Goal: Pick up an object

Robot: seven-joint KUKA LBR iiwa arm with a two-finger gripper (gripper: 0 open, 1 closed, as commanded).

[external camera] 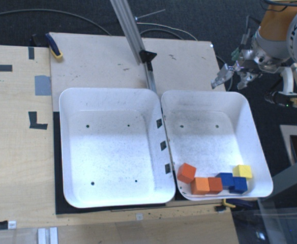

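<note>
Several small blocks lie along the near wall of the right bin (250,116): an orange-red block (186,172), an orange block (200,185), a red block (214,184), two blue blocks (232,182) and a yellow block (243,171). My gripper (232,77) hangs above the bench just beyond the right bin's far right corner, well away from the blocks. Its two fingers are spread apart with nothing between them.
The left bin (67,136) stands beside the right one. A slanted aluminium pole (130,27) rises from the bench behind the bins. A blue-and-yellow clamp (54,47) lies at the bench's far left. Cables run over the dark floor behind.
</note>
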